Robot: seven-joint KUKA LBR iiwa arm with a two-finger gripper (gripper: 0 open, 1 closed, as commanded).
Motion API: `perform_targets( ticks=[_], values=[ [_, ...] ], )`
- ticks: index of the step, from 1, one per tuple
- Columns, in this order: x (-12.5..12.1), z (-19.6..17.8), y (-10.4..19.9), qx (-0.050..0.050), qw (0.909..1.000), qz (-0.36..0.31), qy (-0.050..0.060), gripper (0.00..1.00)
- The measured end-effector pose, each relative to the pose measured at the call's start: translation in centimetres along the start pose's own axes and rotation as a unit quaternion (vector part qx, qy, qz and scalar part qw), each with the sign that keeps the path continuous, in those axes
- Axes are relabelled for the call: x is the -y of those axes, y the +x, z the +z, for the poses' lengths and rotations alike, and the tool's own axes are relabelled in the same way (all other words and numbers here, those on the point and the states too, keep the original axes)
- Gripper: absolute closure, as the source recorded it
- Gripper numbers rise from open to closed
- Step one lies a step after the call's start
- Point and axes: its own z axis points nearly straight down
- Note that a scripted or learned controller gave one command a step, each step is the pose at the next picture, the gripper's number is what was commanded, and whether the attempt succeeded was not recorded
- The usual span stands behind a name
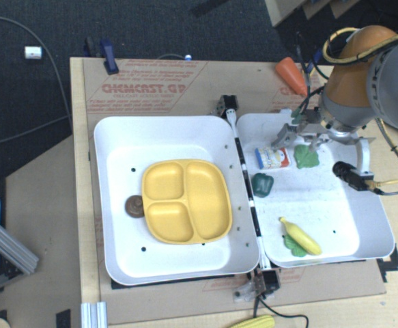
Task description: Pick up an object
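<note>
Counter (151, 87) is a tan board w/ red print, sitting over dark carpet; a blue clip (108, 55) on its far-left edge, an orange item (291, 76) at far right. Two white bins side by side. Left bin (117, 142) holds a yellow divided plate (185, 201), w/ a brown round thing (134, 206) touching its left edge. Right bin (362, 217) holds a small red/white/blue packet (272, 158), a light green object (306, 158) just beside it, a dark green piece (261, 184) near the divider, and a banana (301, 236) lying on a green bit at the near side.

Arm enters from the right, orange band up top. End effector (301, 137) hangs low over the far part of the right bin, directly above the light green object and packet. Fingers look spread fairly wide, tips straddling that area; nothing visibly between them. Contact w/ the green object can't be told from this angle.
</note>
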Motion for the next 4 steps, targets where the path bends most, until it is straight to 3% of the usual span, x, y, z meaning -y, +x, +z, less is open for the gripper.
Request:
perform_targets(
  ticks=[1,2,3,4],
  values=[
    [-0.6,3.1,-0.1,0.001,1.0000,-0.002,0.005,0.00],
    [-0.8,2.0,0.0,0.001,1.0000,-0.002,0.002,1.00],
    [-0.8,2.0,0.0,0.001,1.0000,-0.002,0.002,0.00],
    [-0.9,1.0,0.0,0.001,1.0000,-0.002,0.001,1.00]
  ],
)
